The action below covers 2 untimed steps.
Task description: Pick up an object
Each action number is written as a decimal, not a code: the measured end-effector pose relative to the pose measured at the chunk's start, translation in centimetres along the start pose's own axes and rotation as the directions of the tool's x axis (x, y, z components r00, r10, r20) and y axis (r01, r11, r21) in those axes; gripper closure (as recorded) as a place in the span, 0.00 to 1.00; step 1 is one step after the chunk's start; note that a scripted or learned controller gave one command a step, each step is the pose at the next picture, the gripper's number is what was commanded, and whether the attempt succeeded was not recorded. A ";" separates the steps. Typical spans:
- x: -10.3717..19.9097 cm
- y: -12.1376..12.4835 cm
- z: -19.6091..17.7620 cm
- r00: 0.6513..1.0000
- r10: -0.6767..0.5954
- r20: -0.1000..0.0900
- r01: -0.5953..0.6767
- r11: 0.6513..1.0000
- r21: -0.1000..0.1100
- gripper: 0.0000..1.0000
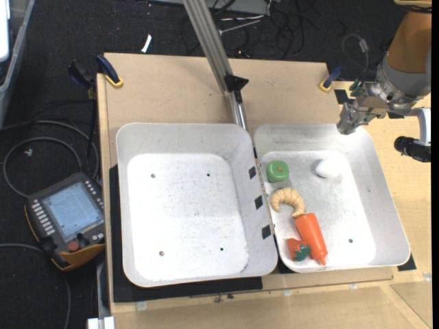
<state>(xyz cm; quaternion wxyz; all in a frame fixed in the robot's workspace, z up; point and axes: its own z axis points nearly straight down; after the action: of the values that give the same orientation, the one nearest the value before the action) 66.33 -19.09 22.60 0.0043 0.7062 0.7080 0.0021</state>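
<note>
- Seen from above at a slant, a wooden surface [178, 88] carries two shallow white bins side by side.
- The left bin [130, 149] has a bare speckled floor.
- The right bin [384, 211] holds every candidate for picking: a green round piece [278, 171] near its left wall, a white rounded lump [328, 168] to the right of that, a tan croissant-shaped toy [287, 199] below them, then an orange toy carrot [312, 236], and a small red and green toy [298, 249] touching the carrot's lower end.
- All five objects rest on the bin floor, so nothing appears lifted yet.
- The gripper [348, 125] hangs over the right bin's far right corner, well apart from the objects; the white lump lies nearest.
- Whether its fingers are open or closed cannot be told at this size, and nothing is visible between them.
- Judged from this, the whole pick remains: moving over an object, descending, closing on it, lifting.
</note>
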 end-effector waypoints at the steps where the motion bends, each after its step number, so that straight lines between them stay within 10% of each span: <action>1: 0.0 0.2 -5.4 1.000 -0.001 0.000 0.001 1.000 0.001 1.00; 2: 5.2 0.0 -3.7 1.000 -0.005 -0.005 0.005 1.000 0.011 1.00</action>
<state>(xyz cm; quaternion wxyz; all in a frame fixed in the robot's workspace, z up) 66.24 -13.89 26.29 -0.0014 0.7045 0.7097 -0.0001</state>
